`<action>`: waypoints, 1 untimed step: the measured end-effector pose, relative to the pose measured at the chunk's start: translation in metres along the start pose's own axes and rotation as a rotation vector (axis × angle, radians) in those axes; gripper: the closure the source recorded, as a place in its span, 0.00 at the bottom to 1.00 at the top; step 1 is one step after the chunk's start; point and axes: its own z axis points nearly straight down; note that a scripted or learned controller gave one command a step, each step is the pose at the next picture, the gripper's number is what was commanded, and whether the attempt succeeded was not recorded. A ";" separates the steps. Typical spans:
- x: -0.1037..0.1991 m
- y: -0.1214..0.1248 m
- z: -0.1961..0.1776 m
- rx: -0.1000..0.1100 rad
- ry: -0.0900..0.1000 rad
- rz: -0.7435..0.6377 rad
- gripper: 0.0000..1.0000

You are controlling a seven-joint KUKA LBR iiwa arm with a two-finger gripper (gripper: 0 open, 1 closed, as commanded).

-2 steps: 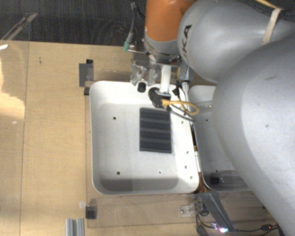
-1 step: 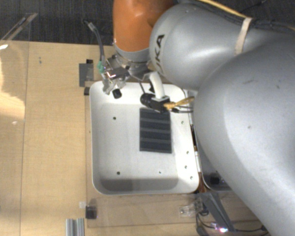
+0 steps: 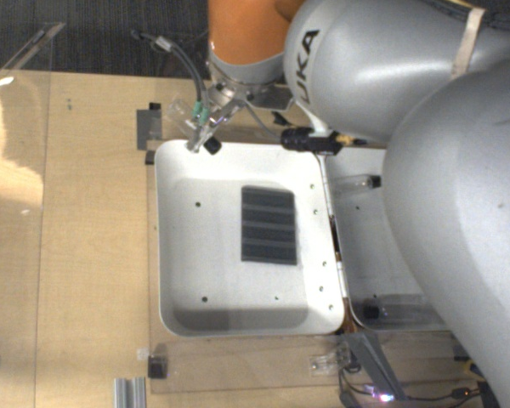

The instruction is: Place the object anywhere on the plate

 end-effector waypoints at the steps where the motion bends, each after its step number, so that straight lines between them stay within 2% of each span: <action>1: 0.015 -0.008 0.062 0.002 0.002 -0.213 1.00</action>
